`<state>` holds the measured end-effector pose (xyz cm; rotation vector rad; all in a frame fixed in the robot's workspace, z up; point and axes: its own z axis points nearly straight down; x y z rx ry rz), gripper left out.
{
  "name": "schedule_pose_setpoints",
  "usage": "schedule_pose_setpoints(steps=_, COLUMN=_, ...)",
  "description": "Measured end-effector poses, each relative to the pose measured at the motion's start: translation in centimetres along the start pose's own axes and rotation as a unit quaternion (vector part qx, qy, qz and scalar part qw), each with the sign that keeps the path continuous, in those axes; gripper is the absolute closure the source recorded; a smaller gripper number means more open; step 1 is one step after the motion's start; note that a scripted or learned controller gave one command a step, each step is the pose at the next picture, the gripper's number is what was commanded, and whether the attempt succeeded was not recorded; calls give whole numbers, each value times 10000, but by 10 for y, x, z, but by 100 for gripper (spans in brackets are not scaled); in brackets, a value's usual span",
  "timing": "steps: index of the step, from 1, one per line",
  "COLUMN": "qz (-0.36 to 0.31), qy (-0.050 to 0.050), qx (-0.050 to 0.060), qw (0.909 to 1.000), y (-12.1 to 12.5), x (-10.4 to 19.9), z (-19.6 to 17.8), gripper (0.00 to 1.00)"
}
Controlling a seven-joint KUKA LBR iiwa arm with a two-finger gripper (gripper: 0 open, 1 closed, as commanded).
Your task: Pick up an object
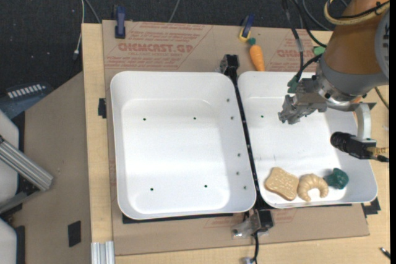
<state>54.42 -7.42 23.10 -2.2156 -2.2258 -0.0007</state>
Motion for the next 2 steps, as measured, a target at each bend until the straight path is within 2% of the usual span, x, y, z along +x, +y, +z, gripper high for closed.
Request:
schedule_pose_setpoints(steps=1, qz=-3, qy=1, qx=-1, qw=10000, y=-12, x=59, z=7, gripper=100)
schedule_pose_setpoints(steps=2, qz=-1, qy=1, qx=-5, qw=10000, y=-17, x=112, z=-3, gripper=100)
